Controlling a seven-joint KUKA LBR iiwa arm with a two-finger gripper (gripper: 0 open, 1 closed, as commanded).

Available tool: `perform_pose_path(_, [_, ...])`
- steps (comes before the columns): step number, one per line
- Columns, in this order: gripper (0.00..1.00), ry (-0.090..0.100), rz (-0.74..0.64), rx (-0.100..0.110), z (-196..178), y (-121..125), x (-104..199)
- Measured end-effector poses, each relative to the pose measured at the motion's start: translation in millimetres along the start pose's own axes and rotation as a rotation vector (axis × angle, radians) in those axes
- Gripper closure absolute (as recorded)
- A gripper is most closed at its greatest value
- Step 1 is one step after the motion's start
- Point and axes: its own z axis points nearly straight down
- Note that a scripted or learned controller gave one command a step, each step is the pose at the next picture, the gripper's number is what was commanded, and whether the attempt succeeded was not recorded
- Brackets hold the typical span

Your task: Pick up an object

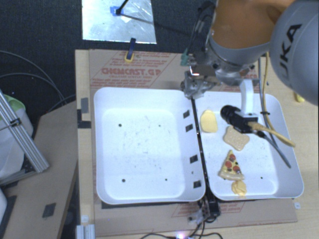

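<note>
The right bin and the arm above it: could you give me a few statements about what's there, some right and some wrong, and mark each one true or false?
1. The toy pizza slice lies in the right bin. True.
2. The pale yellow piece lies on top of the pizza slice. False: they lie apart, with the tan cracker between them.
3. The gripper hangs over the far end of the divider between the bins. True.
4. The gripper holds the tan cracker. False: the cracker lies on the bin floor, away from the gripper.
</note>
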Motion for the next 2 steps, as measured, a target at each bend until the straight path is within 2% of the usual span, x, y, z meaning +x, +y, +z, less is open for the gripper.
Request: perform_pose_path(2, [1.00,0.001,-0.011,-0.005,-22,1,1])
